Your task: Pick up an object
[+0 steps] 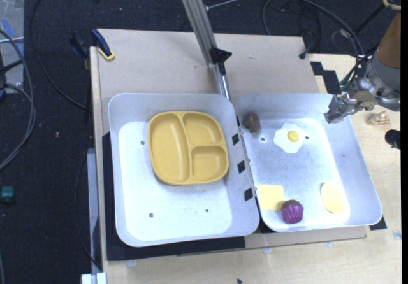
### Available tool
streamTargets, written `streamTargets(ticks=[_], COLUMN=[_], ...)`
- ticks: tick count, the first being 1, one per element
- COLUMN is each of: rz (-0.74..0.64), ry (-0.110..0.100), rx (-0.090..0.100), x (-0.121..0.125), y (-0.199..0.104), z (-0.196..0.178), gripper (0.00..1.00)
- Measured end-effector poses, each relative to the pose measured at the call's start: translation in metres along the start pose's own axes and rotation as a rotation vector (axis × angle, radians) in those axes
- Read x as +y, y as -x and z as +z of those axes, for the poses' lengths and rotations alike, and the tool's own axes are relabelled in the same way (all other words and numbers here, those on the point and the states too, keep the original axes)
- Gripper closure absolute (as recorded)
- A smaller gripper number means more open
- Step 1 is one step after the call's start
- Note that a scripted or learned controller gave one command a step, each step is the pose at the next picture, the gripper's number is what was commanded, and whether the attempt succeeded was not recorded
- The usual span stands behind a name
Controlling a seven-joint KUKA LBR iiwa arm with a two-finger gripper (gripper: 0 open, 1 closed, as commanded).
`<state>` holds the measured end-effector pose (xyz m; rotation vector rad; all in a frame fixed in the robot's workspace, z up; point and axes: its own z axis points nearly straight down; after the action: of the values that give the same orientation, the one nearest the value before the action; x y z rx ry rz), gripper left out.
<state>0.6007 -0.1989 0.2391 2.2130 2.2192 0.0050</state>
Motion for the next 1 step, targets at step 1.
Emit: streamTargets(ticks=[1], rz=[0.0], ry=[0.0], rx=[0.0], x=[0.0018], y=[0.0005], z=[-0.0539], gripper=[1.0])
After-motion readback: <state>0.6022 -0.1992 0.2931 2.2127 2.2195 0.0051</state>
